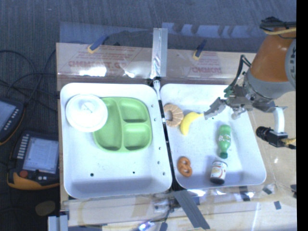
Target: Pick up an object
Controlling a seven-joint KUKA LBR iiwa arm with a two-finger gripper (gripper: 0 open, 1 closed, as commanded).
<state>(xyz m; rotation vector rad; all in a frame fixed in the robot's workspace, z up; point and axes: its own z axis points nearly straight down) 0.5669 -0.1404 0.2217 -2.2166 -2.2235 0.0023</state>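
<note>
two shallow white bins sit side by side on the bench. the left bin (72, 177) holds a green divided tray (123, 124) with three compartments, and a white round lid or plate (86, 112) overlaps the tray's 9 o'clock edge, resting partly on the bin floor toward the bin's 10 o'clock corner.

the right bin (250, 172) carries five small things. a tan doughnut (173, 114) lies at the bin's 10 o'clock, close against the divider between the bins. just beside it, at its 3 o'clock, a yellow banana (188, 121) curves down and left; the two look to be touching or nearly so. a brown pretzel (184, 166) lies near the bin's 7 o'clock corner. at the pretzel's 3 o'clock a small jar with a dark lid (218, 171) lies near the front wall. a green bottle (224, 139) lies lengthwise just at 12 o'clock of the jar, roughly in the middle of the bin.

the gripper (226, 106) hangs over the bin's 1 o'clock area, at 12 o'clock of the green bottle and at 3 o'clock of the banana, apart from both. one finger (213, 109) points out toward the banana; whether the fingers are spread or pressed together cannot be told from this angle, and nothing shows between them. the grey arm with its orange band (273, 57) enters from 3 o'clock.
</note>
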